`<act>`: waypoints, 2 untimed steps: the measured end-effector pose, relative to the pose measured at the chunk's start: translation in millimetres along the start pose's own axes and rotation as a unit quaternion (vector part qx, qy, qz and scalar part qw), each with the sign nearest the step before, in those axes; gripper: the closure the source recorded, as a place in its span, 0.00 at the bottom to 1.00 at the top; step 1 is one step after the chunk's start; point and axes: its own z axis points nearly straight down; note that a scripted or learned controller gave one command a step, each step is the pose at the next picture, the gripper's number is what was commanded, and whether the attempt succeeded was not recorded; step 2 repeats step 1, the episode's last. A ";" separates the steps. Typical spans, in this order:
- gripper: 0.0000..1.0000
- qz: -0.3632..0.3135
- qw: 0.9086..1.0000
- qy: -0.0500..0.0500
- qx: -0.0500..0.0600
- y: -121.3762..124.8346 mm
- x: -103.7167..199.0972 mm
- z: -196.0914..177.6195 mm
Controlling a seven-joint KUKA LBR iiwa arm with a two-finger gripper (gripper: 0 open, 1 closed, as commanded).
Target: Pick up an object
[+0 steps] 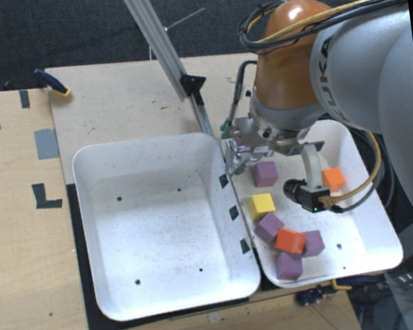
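My gripper (237,155) hangs low over the far left corner of the right bin (387,248), just left of a purple cube (266,173). Nearer the front lie a yellow cube (262,205), a second purple cube (269,227), an orange block (290,241), and two more purple blocks (312,242) (288,265). A small orange cube (333,178) sits further right, partly behind the black wrist fitting. I see nothing held in the gripper.
The left bin (88,183) stands beside the right one, and their shared walls run right under the gripper. A slanted metal rail (160,38) crosses the bench behind the bins. The bulky arm (343,59) covers the right bin's far side.
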 end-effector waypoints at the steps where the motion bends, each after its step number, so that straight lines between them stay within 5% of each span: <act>1: 1.00 0.000 1.000 0.000 0.000 6.3 54.5 -2.4; 2: 1.00 0.000 1.000 0.000 0.000 6.3 54.5 -2.4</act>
